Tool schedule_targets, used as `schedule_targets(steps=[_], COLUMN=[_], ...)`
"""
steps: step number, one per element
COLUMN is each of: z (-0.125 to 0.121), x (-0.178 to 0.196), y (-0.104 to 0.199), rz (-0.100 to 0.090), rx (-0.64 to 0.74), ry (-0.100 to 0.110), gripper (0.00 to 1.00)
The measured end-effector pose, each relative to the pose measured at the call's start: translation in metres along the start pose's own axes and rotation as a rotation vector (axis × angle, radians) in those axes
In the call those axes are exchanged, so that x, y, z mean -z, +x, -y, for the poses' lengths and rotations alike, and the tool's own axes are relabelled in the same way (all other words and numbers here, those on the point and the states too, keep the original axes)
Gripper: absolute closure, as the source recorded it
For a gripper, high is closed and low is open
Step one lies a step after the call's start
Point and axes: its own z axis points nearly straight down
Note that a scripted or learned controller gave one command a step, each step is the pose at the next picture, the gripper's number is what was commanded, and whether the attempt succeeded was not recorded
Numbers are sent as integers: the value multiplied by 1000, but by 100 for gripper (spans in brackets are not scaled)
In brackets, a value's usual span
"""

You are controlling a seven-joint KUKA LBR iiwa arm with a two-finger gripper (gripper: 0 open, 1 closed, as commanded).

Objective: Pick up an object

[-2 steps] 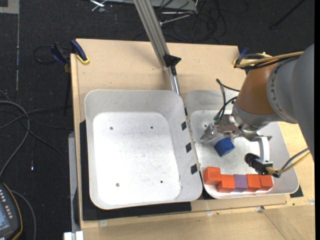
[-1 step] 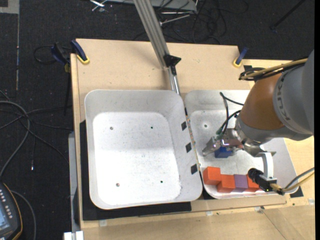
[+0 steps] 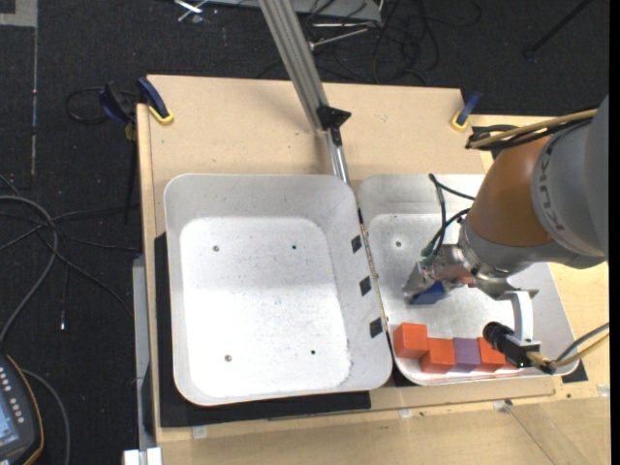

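Camera view caught the gripper low in the right bin, over a blue object; jaws' state unclear.

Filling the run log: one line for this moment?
arm: over right bin | gripper: low, at blue object | blocks: near front wall

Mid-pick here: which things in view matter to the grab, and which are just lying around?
Job:
tool
blue object under it
orange blocks
purple block
right bin

Lying about:
left bin
blue-and-yellow clamps
floor cables
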Motion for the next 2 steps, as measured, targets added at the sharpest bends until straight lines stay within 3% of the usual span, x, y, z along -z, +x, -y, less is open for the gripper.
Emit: schedule_targets(steps=[1, 2], z=[-8, -89], x=[94, 89], y=[71, 166], rz=[-3, -4], rx=[10, 12], ry=[-6, -2], gripper=[100, 100])
